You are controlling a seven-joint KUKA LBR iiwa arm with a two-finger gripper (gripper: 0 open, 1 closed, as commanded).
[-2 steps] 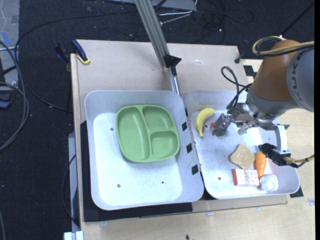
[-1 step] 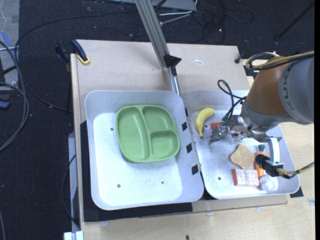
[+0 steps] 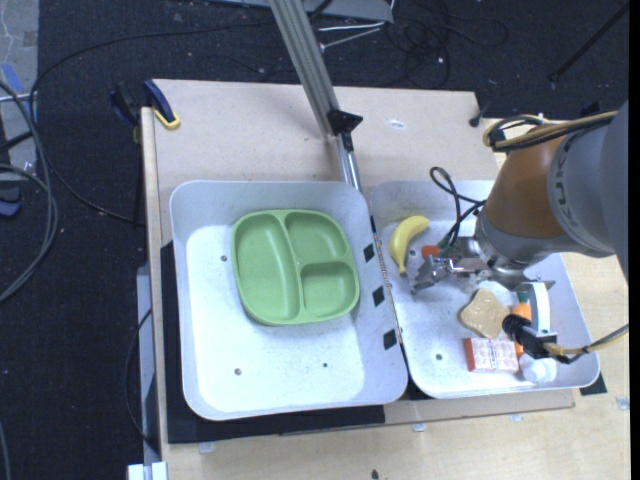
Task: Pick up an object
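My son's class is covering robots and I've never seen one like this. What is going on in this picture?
One camera looks down at a slant on a bench with two shallow white bins. The grey and orange thing on the right is a robot arm; its end effector hangs low over the right bin, near a banana. I cannot tell whether it holds anything. That bin also holds a tan piece and a small red and white packet. The left bin holds a green divided plate.

A pale wooden bench (image 3: 250,128) stands on dark speckled carpet (image 3: 70,268), black cables (image 3: 60,63) trailing across it, a metal pole (image 3: 300,43) slanting overhead.
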